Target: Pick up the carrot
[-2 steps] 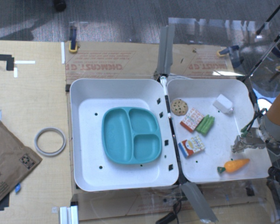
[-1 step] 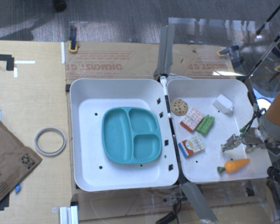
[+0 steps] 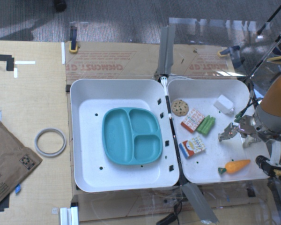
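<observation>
The carrot (image 3: 237, 166), orange with a green top at its left end, lies near the front edge of the right bin (image 3: 210, 178). My gripper (image 3: 237, 136) hangs over the right side of that bin, a little behind the carrot and apart from it. Its two metal fingers (image 3: 226, 134) are spread open with nothing between them. The arm's orange band shows at the right edge.
The right bin also holds a cookie (image 3: 180, 107), a red-and-white box (image 3: 193, 120), a green piece (image 3: 206, 125), another small box (image 3: 192, 146) and a white block (image 3: 224, 103). A teal divided plate (image 3: 132, 136) lies in the left bin. A tape ring (image 3: 50, 141) rests on the bench.
</observation>
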Motion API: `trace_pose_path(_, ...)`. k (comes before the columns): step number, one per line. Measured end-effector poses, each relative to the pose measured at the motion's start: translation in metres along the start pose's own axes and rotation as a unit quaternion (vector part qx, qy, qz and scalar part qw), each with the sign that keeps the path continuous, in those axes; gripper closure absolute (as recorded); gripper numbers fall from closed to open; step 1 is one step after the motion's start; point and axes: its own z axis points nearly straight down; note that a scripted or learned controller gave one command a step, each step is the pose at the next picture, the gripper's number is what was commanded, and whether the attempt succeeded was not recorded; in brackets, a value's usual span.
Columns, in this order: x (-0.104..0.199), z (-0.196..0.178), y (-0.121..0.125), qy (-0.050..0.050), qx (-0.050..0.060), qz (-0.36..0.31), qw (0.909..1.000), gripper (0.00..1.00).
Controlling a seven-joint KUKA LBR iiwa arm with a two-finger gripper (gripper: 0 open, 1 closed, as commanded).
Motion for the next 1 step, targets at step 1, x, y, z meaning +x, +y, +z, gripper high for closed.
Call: trace_pose_path(1,0.0062,-0.0381,-0.0416,-0.007,-0.004,0.084,0.9964,0.0)
